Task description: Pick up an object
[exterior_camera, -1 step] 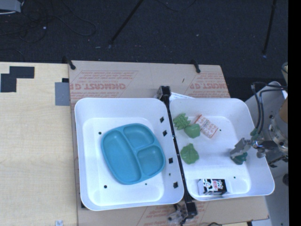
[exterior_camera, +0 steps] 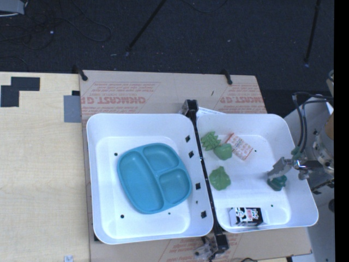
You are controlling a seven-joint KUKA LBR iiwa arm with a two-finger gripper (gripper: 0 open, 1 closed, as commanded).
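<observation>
Two shallow white bins: left bin point(exterior_camera: 103, 146), right bin point(exterior_camera: 272, 127). One blue divided tray point(exterior_camera: 154, 177), three compartments. Three green leafy pieces: point(exterior_camera: 210, 141), point(exterior_camera: 223, 152), point(exterior_camera: 220, 178). One red-and-white packet point(exterior_camera: 240, 147). One black-and-white carton point(exterior_camera: 246, 216). One small teal object point(exterior_camera: 276, 183). One gripper point(exterior_camera: 286, 168).

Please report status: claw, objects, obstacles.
Claw low in right bin, at teal piece; grip unclear. Green lumps, packet, carton untouched. Nothing blocking.
</observation>
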